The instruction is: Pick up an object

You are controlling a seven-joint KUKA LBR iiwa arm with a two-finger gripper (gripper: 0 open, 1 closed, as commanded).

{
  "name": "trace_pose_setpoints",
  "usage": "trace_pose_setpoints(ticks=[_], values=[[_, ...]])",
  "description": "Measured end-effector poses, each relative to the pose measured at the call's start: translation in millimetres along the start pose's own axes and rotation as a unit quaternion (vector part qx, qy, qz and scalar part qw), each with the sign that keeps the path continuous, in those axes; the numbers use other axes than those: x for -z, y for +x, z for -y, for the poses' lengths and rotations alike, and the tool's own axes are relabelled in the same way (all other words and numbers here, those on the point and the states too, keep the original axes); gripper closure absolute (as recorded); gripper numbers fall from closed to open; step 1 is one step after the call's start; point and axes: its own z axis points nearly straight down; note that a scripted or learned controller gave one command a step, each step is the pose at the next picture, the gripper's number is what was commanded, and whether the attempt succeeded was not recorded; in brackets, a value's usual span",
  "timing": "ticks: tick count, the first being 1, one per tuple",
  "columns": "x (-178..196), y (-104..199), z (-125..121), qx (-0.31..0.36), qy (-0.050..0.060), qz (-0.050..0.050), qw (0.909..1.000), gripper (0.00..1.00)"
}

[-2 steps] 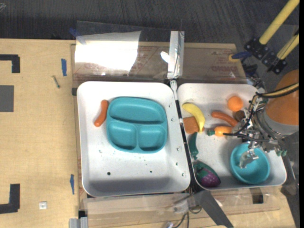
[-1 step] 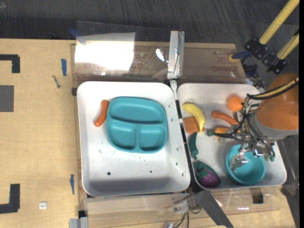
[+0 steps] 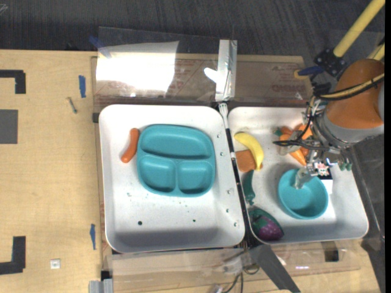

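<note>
Target object isn't settled yet: nearest candidate is the teal bowl (image 3: pixel 303 195) in the right bin (image 3: pixel 354 221), with the gripper (image 3: pixel 303 179) hanging over its back rim. Can't tell the gripper's state from this angle; nothing visibly held.

Risks from here:
- Bowl is smooth and curved. A pinch on the rim likely slips, or tips the bowl as it lifts.
- A descent into the bowl's hollow would close on nothing.
- Orange pieces (image 3: pixel 295 144) sit just behind the gripper under the wrist cabling, partly hidden. A drift that way could nudge them or snag a cable.
- Bin wall is close on the right, so a sideways correction could hit it.

Containers:
- Right bin: the bowl, looks empty inside; banana (image 3: pixel 250 148) by the divider with an orange-brown block (image 3: pixel 244 160) touching it; a dark teal piece (image 3: pixel 248 187) below that; purple grapes (image 3: pixel 267 226) at the near-left corner; the orange pieces at the back.
- Left bin (image 3: pixel 116 163): teal divided tray (image 3: pixel 176 159), three compartments, all look empty; orange sausage-shaped item (image 3: pixel 129 146) lies just beside the tray's left edge, on the bin floor and not in the tray.
</note>
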Motion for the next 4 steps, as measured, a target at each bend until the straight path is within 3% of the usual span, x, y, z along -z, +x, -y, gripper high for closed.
trace_pose_setpoints(ticks=[1,2,3,4], values=[[15.7,-3.6,-0.6,0.001,0.001,0.004,1.0,1.0],[12.6,-2.3,-1.4,0.002,0.0,0.001,1.0,0.0],[3.3,23.2,-2.1,-0.073,0.0,0.003,0.9973,0.0],[16.7,-50.7,-5.6,-0.086,-0.001,-0.013,0.9962,0.0]])
